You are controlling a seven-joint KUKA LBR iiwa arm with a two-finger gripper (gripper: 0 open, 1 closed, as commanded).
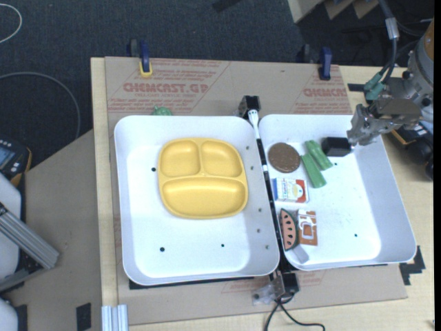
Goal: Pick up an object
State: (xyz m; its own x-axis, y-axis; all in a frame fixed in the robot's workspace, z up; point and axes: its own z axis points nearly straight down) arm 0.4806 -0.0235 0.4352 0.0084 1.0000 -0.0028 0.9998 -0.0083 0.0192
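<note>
Objects for picking lie clustered at the left side of the right bin (386, 185): a brown disc (284, 157), a green piece (315, 163) just beside it, a small black block (336, 145) near the green piece's upper end, a small white card (289, 189) below the disc, and an orange-and-white packet (300, 227) nearest the front rim. None of them is lifted; as I judge it, the pick is not yet made and everything remains to do. In the left bin (138, 205) sits a yellow divided plate (202, 178), well apart from me. My gripper (361, 135) hangs over the right bin's upper right part, close beside the black block. Whether my fingers are spread or closed I cannot tell, and I see nothing between them. My arm reaches in from the right, wrist bent down toward the bin.
</note>
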